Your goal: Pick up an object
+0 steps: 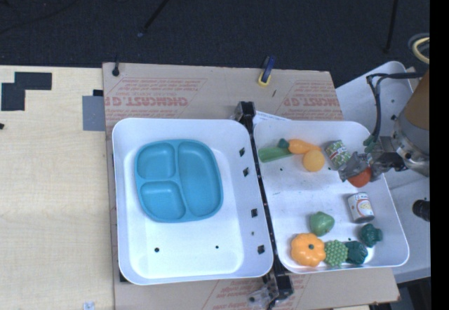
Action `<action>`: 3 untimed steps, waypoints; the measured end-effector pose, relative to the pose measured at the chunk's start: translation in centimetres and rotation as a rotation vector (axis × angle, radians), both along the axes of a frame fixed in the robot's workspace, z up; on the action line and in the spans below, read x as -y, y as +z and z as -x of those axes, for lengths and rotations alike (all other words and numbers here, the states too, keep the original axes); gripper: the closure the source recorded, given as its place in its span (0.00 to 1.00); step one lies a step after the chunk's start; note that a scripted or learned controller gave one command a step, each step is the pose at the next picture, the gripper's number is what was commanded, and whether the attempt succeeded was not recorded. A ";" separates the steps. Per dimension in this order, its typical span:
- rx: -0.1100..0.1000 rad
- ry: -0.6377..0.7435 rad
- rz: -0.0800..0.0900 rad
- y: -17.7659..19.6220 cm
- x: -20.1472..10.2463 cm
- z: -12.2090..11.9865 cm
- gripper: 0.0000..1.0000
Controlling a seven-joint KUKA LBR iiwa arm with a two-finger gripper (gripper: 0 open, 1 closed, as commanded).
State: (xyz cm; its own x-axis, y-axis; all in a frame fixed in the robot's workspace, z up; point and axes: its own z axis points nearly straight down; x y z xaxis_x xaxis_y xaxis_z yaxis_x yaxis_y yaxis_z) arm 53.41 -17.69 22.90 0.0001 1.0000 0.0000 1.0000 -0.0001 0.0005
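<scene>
The right bin (302, 186) holds several toy foods. A green vegetable (273, 153), an orange carrot (302, 146) and a yellow lemon (313, 160) lie near its far side, with a small can (337, 153) to their right. My gripper (359, 165) reaches in over the bin's right side, just right of that can. A red-orange piece (360, 178) shows directly beneath it, partly hidden. Nearer the front are a second can (360, 206), a green pepper (321, 222), an orange pumpkin (308, 249), a green knobbly piece (336, 252) and dark green pieces (369, 235).
The left bin (140, 252) holds a blue divided plate (179, 179). A black ridge (256, 189) separates the two bins. The arm (414, 126) and its cables come in from the right. Bare bin floor lies around (295, 193).
</scene>
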 end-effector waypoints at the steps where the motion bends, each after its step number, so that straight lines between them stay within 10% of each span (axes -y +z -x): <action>1: -0.006 0.003 -0.003 -1.1 -4.8 1.2 1.00; 3: -0.006 0.004 -0.002 -0.8 -15.1 3.6 1.00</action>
State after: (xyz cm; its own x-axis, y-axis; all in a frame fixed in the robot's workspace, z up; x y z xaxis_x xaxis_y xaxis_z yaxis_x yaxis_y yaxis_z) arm 49.77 -2.62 22.10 -0.0036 1.0000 0.0021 1.0000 0.0036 -0.0057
